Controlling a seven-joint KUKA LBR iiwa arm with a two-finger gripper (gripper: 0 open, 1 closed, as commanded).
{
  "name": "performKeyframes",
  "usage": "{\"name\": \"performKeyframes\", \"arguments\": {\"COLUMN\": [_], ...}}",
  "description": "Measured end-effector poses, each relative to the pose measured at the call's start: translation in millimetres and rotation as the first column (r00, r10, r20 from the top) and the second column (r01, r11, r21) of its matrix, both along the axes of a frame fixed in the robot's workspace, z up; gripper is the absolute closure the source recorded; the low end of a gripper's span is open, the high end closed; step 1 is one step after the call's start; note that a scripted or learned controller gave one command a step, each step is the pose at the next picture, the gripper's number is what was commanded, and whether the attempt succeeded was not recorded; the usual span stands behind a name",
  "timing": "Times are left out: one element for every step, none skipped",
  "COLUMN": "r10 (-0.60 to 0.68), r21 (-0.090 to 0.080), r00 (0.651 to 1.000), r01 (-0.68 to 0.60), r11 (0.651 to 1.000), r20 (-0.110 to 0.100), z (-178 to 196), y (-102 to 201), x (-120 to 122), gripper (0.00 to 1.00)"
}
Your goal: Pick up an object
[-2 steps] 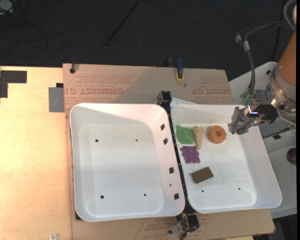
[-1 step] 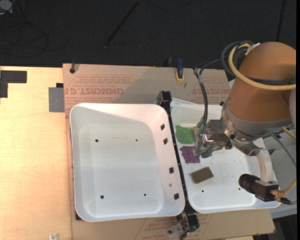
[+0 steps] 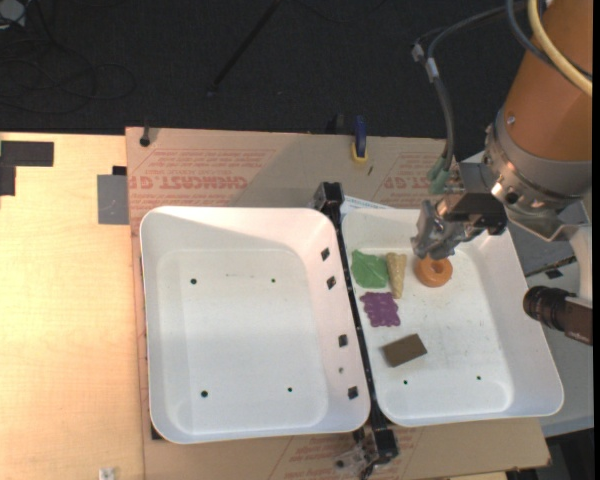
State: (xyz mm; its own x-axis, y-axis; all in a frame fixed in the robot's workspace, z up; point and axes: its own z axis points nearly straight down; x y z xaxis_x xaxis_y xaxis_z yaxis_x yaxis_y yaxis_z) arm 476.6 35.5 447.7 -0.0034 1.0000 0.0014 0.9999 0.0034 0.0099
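Observation:
My gripper (image 3: pixel 432 246) hangs over the back part of the right bin (image 3: pixel 500 368), reaching in from the right. Directly below its tip lies an orange ring (image 3: pixel 436 272); whether they touch is unclear. To the left of the ring lie a pale yellow cone-like piece (image 3: pixel 395 273) and a green flat piece (image 3: pixel 369 268). A purple grape bunch (image 3: pixel 381 309) lies just in front of those. A brown block (image 3: pixel 404 350) rests nearer the bin's front.
The left bin (image 3: pixel 170 268) stands beside the right one, with a black clip strip (image 3: pixel 342 298) between them. Both sit on cardboard (image 3: pixel 240 168) over a wooden bench (image 3: pixel 50 318). A blue clamp (image 3: pixel 359 138) stands at the back edge.

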Motion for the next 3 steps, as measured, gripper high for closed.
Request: {"name": "performKeyframes", "arguments": {"r10": [0.005,0.003,0.001], "r21": [-0.001,0.002,-0.001], "r00": [1.0,1.0,1.0], "r01": [-0.005,-0.003,-0.001], "r11": [1.0,1.0,1.0], "r20": [-0.014,-0.003,-0.009], "z": [-12.7,95.8,90.5], "y": [83.7,141.9,199.1], "x": [-1.1,-0.4,66.4], "gripper": [1.0,1.0,1.0]}}
